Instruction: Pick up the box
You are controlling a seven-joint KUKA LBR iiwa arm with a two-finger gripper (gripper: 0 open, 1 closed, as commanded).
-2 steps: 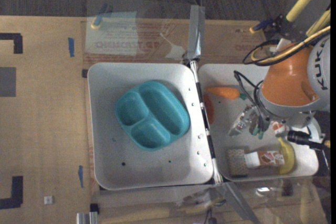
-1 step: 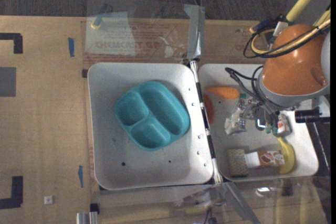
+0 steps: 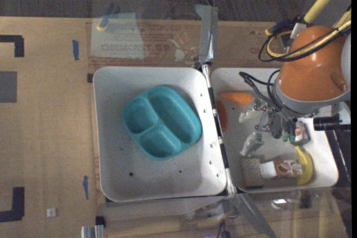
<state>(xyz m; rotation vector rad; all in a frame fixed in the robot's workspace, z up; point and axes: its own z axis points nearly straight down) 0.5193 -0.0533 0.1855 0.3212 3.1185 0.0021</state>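
The box [image 3: 281,168] is a small white and red carton lying flat near the front of the right bin [image 3: 329,175]. A yellow banana [image 3: 304,165] touches its right end. My gripper [image 3: 250,130] hangs over the middle of the right bin, behind and to the left of the box and apart from it. Its two silver fingers [image 3: 252,144] stand spread, so it is open with nothing between them. The orange-banded wrist [image 3: 312,72] covers the bin's back right part.
An orange carrot-like item [image 3: 235,99] lies at the right bin's back left. A brownish patch [image 3: 251,171] sits left of the box. A small red and white item [image 3: 301,132] peeks from under the arm. A teal divided plate [image 3: 162,121] fills the left bin [image 3: 111,175].
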